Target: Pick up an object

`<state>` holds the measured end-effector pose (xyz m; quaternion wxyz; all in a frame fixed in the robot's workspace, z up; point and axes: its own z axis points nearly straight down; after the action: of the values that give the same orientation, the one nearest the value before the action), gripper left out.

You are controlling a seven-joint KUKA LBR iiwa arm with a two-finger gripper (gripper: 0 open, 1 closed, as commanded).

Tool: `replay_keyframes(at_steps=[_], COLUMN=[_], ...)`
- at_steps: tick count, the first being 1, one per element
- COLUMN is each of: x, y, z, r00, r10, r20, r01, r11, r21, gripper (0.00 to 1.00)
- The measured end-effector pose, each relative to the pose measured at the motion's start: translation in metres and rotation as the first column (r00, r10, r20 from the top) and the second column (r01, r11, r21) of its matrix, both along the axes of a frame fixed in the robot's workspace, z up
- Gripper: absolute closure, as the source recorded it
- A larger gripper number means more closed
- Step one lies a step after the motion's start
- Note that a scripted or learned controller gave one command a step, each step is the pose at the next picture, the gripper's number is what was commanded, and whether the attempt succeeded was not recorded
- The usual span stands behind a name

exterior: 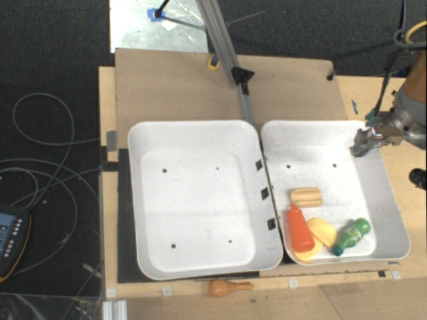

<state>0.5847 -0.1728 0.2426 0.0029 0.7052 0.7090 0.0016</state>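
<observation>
Four objects sit clustered in the near corner of your right bin (373, 179): a tan bread-like roll (306, 197), an orange-red bottle (299, 229) lying just below it, a yellow piece (322, 231) touching the bottle's right side, and a green bottle (351, 236) tilted on its side just beside the yellow piece. Your left bin (193, 199) lies alongside, the two rims meeting in the middle of the bench (287, 85).

Your gripper (361, 143) hangs over the far right edge of the right bin, near its rim and well apart from the cluster. You can see nothing between its fingers, but at this angle and size you cannot tell how far they are spread. The grey arm (413, 112) enters from the right.

A small tan object (229, 287) lies on the bench just in front of the left bin, outside both bins.
</observation>
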Motion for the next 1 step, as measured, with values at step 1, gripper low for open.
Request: replay_keyframes(at_steps=[1], x=[0.0123], y=[0.0563], z=[0.0085], r00=[1.0], r10=[0.006], r20=[-0.002], r01=[-0.006], r11=[1.0], r21=[0.003], gripper=[1.0])
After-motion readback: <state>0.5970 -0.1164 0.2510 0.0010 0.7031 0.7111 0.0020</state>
